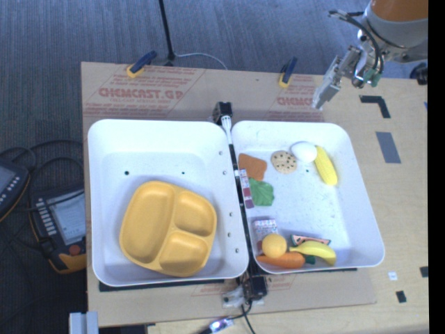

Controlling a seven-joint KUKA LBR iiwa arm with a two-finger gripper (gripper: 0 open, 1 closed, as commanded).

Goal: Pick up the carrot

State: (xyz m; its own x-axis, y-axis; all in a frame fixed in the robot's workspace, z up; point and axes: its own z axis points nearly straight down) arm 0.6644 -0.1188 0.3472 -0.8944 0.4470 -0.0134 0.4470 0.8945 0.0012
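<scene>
The left bin (104,158) holds a yellow divided tray (168,226), set toward the near side with its three compartments facing up. Across the central divider, the right bin (361,207) carries a scatter of toy food. Along its left edge lie an orange-brown slab (252,166) and, just below it, a green leafy piece (262,193). Further right, toward the far wall, sit a speckled cookie (284,161), a white egg (302,151) touching it, and a yellow corn cob (326,165) lying at a slant beside the egg. The carrot (283,260) rests in the near left corner of the right bin, against the front wall, its long axis running roughly left to right along that wall, with the darker green end pointing right. A yellow lemon (274,245) sits just behind it, touching, and a banana (316,250) lies to its right. The gripper (325,94) hangs well apart from the carrot, over the cardboard beyond the far right corner of the bin, angled down and left; it grasps nothing, and how wide its fingers are set cannot be told.
</scene>
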